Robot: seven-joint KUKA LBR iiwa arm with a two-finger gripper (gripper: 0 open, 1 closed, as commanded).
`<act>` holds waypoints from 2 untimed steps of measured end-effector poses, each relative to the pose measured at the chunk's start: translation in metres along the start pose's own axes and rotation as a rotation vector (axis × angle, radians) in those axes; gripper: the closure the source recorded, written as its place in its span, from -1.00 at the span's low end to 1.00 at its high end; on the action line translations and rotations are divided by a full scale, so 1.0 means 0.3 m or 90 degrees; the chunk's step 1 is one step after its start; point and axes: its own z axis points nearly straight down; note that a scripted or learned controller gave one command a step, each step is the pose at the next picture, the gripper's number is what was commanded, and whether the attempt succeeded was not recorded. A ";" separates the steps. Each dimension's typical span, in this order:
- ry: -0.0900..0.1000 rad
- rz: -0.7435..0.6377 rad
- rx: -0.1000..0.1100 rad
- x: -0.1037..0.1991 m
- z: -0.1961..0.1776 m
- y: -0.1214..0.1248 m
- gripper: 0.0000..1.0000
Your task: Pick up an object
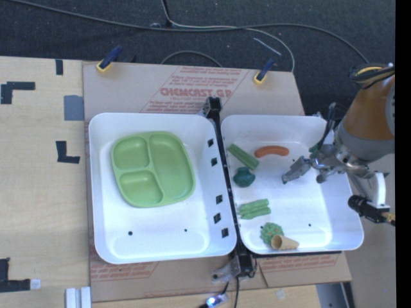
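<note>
Lying near pincer (287, 177), orange sausage (271, 151), long axis left-right.

Green plate (153, 169) — white bins (103, 191), orange sausage (271, 151), teal lump (244, 177).

Two white bins sit side by side on the surface (38, 191): the left bin (106, 236) holds a green divided plate (153, 169). In the right bin (327, 230) lie an orange sausage (271, 151), a green stick (243, 156), a teal piece (244, 177), a green pod (253, 208) and a cone (284, 242). The end effector (292, 174) hangs over the right bin, near the sausage, with nothing between its fingers.
</note>
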 end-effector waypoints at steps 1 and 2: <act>0.000 0.000 0.000 -0.018 0.212 0.017 -1.00; 0.001 -0.001 0.002 -0.015 0.182 0.017 1.00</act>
